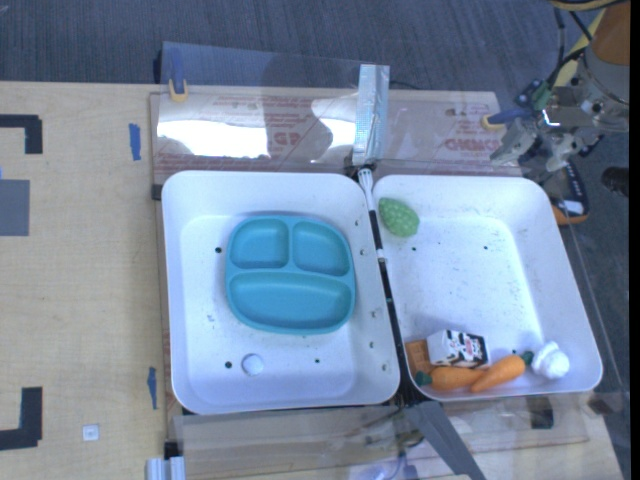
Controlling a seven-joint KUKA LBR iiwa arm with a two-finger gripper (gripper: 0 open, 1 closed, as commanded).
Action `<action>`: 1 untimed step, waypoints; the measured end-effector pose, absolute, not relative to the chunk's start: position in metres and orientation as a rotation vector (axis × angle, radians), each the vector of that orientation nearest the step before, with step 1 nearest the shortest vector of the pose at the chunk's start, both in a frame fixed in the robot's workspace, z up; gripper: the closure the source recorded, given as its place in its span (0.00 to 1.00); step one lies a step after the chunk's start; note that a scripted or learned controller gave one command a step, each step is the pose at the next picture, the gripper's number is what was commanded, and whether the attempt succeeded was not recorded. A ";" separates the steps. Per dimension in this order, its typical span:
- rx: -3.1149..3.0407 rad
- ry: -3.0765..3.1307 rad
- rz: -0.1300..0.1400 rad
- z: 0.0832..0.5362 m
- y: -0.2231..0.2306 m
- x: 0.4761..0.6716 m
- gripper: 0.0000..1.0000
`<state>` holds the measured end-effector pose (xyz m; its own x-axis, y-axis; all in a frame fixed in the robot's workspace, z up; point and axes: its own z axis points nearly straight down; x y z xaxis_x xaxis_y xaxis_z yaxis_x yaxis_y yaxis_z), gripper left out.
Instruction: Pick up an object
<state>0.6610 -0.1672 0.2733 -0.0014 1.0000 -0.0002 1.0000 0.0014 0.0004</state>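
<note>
Nearest the camera, along the front wall of the right bin (560, 258), lies a small cluster of 4 things: an orange carrot (497, 372) angled toward the corner, a second orange carrot-like piece (452, 377) touching it on the left, a small white carton with black cow-like patches (458, 348) resting just behind those 2, and a white rounded object (549, 361) in the front right corner, just beside the carrot's tip. At the far left corner of that same bin, close to the divider between the bins, sits a pale green bumpy object (398, 217), well apart from the front cluster. Between them the floor of the bin is bare white with dark specks. In the left bin (190, 298) a teal plate with 3 compartments (291, 273) lies flat near the middle, and a small white disc (252, 365) rests near the front wall, apart from the plate. Behind both bins stands a clear plastic sheet (270, 118) with a strip of silver tape (370, 113) at the seam. At the upper right, beyond the far right corner of the right bin, the gripper (545, 138) hangs outside the bins over the bench edge, too cluttered with cables and fittings to tell how it is set; nothing can be seen in its grasp.
</note>
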 end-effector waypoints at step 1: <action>1.779 2.583 0.000 0.260 -0.204 0.667 0.00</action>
